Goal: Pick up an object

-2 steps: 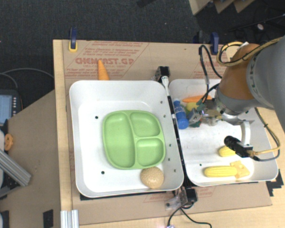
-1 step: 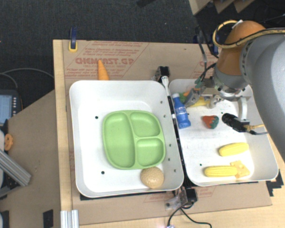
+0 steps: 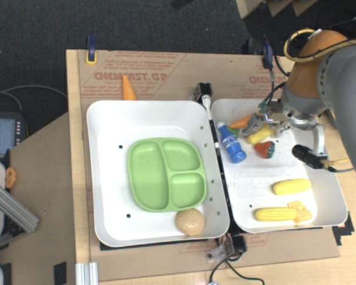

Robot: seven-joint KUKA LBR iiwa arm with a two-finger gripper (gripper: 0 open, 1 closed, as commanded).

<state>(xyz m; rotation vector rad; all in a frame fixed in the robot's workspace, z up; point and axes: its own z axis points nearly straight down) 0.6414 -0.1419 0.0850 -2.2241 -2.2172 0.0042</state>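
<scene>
My gripper (image 3: 263,123) hangs low over the back of the right bin (image 3: 320,159), right above a small cluster of toys. The cluster holds a yellow piece (image 3: 258,137), a red piece (image 3: 264,150) and an orange piece (image 3: 240,123). Whether the gripper touches the yellow piece cannot be told. A blue bottle (image 3: 231,145) lies just left of the gripper, along the bin's left wall. Nearer the front of this bin lie a yellow corn cob (image 3: 291,187), a second yellow cob (image 3: 272,215) and a small yellow block (image 3: 300,210).
The left bin (image 3: 107,135) bears a green divided plate (image 3: 166,174) and a tan ball (image 3: 190,221) at its front. An orange carrot (image 3: 127,88) lies on the board behind the left bin. A black cable part (image 3: 308,156) hangs below the wrist.
</scene>
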